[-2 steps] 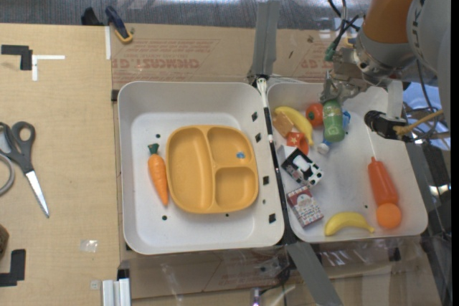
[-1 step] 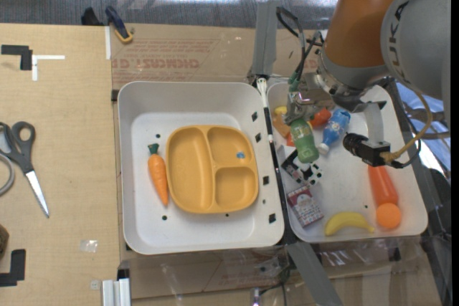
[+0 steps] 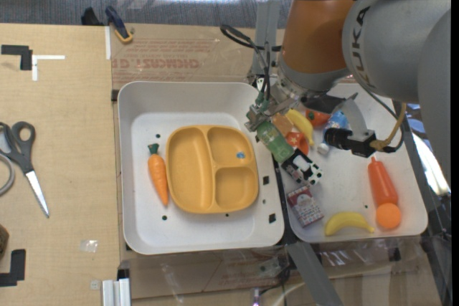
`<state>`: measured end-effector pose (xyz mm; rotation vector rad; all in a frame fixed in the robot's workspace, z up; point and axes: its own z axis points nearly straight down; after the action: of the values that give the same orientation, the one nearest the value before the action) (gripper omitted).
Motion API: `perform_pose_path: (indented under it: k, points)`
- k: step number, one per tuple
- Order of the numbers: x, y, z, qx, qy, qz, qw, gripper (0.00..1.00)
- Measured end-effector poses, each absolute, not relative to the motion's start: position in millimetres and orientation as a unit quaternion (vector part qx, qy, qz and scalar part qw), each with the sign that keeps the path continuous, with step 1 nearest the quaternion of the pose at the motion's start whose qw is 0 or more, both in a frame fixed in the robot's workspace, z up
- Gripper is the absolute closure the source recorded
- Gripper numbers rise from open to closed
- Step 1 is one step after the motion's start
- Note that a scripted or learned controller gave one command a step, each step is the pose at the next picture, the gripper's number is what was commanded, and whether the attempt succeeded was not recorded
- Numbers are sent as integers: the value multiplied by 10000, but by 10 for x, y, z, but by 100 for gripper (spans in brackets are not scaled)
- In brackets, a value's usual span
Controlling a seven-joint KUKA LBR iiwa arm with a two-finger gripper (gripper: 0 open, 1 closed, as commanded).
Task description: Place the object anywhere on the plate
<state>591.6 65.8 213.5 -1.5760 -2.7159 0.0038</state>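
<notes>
1. The grey arm (image 3: 387, 18) with its orange band comes in from the upper right of the frame and bends down over the seam between the two white bins.
2. The gripper (image 3: 264, 110) sits at the upper part of that seam, just above the right rim of the left bin (image 3: 136, 175). It is crowded by wiring and the wrist, so I cannot tell how it stands or whether it has anything.
3. Just below the gripper lies a green bottle-like object (image 3: 274, 141). Its long axis runs on a slant from upper left to lower right, the upper end toward the gripper and the lower end toward a small black-and-white toy (image 3: 303, 168).
4. The yellow plate (image 3: 212, 168), with three compartments, lies in the middle of the left bin, with a small blue speck in its upper right compartment.
5. An orange carrot (image 3: 158, 174) lies just beside the plate's left edge, off it, on the bin floor. Its long axis runs nearly up and down the frame, green top up.
6. The right bin (image 3: 412, 226) holds a banana (image 3: 349, 224) near its lower rim, an orange bottle (image 3: 384, 193) standing lengthwise toward the right, a small printed box (image 3: 307, 208), and a second yellow piece (image 3: 301, 124) near the gripper.
7. Scissors (image 3: 25, 161) lie on the bench at the left of the frame.
</notes>
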Motion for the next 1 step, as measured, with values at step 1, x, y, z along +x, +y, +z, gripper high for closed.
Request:
perform_pose_path:
  k: [1]
  points:
    - [5469, 1270, 2634, -4986, -8668, 10, 2, 100]
